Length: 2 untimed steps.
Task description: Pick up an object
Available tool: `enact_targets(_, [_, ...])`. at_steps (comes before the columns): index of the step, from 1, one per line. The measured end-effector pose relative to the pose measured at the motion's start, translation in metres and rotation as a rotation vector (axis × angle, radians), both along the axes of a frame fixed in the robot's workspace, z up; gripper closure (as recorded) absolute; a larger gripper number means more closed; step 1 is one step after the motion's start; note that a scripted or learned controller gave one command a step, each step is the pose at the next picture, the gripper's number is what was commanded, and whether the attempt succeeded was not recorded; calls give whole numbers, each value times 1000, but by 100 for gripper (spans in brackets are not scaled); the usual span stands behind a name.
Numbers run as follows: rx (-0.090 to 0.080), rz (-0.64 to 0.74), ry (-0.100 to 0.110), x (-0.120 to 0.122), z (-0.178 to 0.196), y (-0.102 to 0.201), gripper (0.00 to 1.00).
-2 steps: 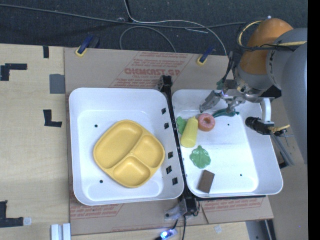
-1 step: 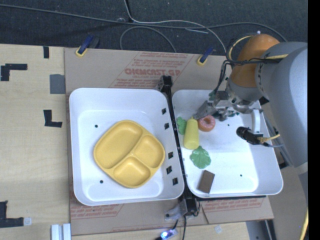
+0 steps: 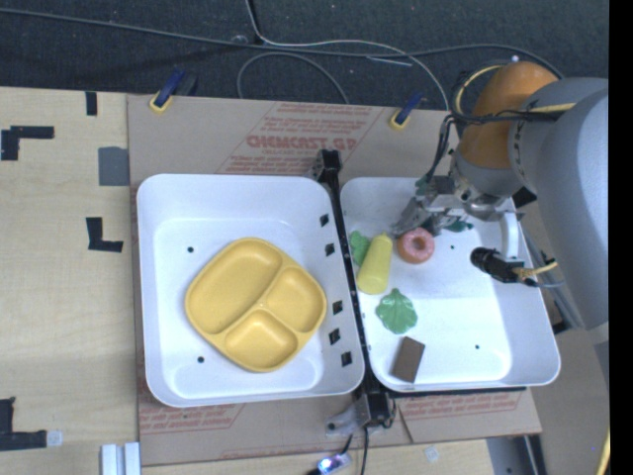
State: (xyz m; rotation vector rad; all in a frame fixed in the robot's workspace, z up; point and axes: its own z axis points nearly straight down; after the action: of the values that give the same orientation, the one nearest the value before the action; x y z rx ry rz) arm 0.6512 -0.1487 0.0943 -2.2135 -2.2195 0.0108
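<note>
Jaws: cannot tell how far apart they stand; the gripper (image 3: 423, 218) shows as a dark tangle of metal, and nothing is plainly seen between them.
Gripper place: right of frame centre, in the upper part of the right bin (image 3: 465, 310), low over the floor.
Nearest thing: pink ring (image 3: 415, 246), a doughnut-like piece lying just below and touching or almost touching the gripper tip.
Other candidates: yellow cylinder (image 3: 375, 263) just left of the ring; a small green piece (image 3: 358, 244) at its upper left by the bin wall; green leafy piece (image 3: 397, 310) below; brown block (image 3: 406, 358) near the bin's lower edge.
Left bin: (image 3: 163, 295) holds a yellow divided plate (image 3: 255, 304), well apart from the gripper.
Risk, ring: probably a closing grip lands on the rim's edge and flicks the ring aside.
Risk, neighbour: the yellow cylinder lies close, so a finger may nudge or catch it instead.
Risk, floor: coming down too low would press the tips against the bin.
</note>
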Motion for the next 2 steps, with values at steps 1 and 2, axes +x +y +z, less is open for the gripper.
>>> enact_targets(1, [0,-2,-8,-1,40,1,100])
enact_targets(2, [-1,-1,-11,-3,100,3,100])
